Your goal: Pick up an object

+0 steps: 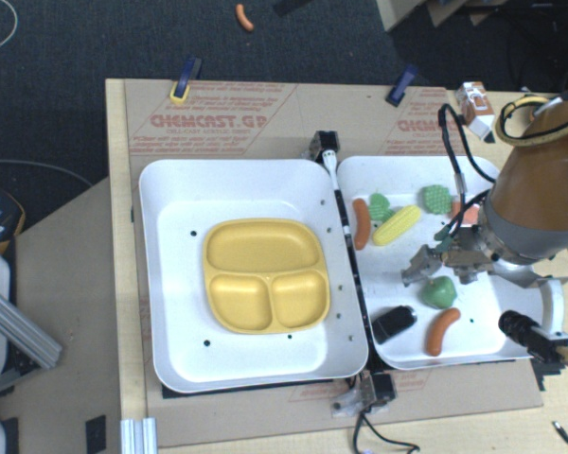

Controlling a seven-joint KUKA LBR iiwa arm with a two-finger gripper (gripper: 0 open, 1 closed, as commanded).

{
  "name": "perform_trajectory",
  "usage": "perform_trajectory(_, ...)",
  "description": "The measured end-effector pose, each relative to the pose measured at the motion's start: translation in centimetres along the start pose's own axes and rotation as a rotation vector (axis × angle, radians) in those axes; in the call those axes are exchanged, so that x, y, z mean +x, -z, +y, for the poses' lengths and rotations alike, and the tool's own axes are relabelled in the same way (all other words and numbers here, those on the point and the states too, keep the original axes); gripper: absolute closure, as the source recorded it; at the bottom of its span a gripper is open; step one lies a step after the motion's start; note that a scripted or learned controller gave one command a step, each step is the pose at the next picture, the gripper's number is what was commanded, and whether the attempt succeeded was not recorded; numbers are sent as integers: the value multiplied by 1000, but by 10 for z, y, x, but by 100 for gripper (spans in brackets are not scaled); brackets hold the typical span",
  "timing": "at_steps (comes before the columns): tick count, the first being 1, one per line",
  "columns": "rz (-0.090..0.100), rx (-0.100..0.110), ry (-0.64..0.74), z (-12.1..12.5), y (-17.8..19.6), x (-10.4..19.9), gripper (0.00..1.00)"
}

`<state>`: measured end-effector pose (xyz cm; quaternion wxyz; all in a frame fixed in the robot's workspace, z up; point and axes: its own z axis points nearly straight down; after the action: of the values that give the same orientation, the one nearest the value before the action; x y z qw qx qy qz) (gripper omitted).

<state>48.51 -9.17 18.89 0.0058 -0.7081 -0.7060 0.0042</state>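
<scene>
My gripper [447, 267] hangs low over the right bin [483, 346], at its middle right, on the grey and orange arm [540, 183]. Right under it, and partly covered by it, lies a round green object [442, 294]. An orange-red sausage [443, 331] lies just in front of that, and a black object [393, 323] to its left. Farther back in the same bin are a yellow corn cob [398, 225], a second sausage [361, 223], a small green piece [379, 203], a bumpy green piece [436, 198] and an orange piece [466, 217] beside the arm.
The left bin [170, 253] holds a yellow divided plate [265, 274]. A raised rim [346, 253] separates the two bins. Black cables [454, 149] loop off the arm above the right bin's back edge. Clamps [183, 80] sit at the bench's far edge.
</scene>
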Motion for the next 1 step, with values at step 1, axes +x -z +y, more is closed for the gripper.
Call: perform_trajectory(1, -2, -13, 3, 3, 6, 0, 0)
